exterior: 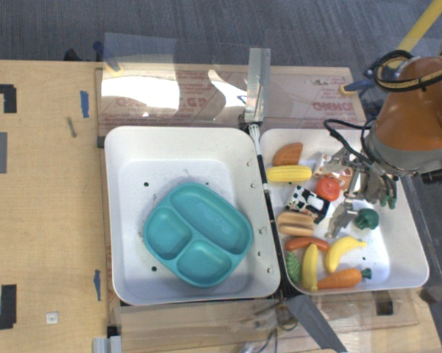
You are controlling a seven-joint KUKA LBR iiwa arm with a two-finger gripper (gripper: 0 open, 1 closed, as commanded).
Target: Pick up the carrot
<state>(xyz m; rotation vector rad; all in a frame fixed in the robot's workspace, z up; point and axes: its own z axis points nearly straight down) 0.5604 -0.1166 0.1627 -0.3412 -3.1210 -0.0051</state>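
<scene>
I look down on the desk [37,197] and see two white bins side by side. The left bin [125,160] has a teal plate [197,232] with three parts lying in its middle. The right bin [408,259] is full of toy food. The carrot [340,278] lies flat at about 6 o'clock in the right bin, close to the front wall, with its green end pointing to 3 o'clock. It touches a yellow banana [343,250] that curves just above it, toward 12 o'clock. At 9 o'clock from the carrot stands a yellow corn piece [309,268] with a green bit beside it. Up from there I see a hot dog [297,223], a black and white toy [307,199], a long yellow piece [288,173] and an orange-brown piece [287,154] near the bin's back wall at 12 o'clock. A small red toy [327,188] sits near the middle, and a dark green toy [366,218] sits toward 3 o'clock. The arm [412,116] comes in from 3 o'clock, big and orange at the top. Its tool [347,208] hangs over the middle of the right bin, between the red toy and the green toy. The tool is well up from the carrot, toward 12 o'clock, and does not touch it. The metal parts of the tool blur together, so I cannot tell if it is open or closed. I see nothing held in it.
</scene>
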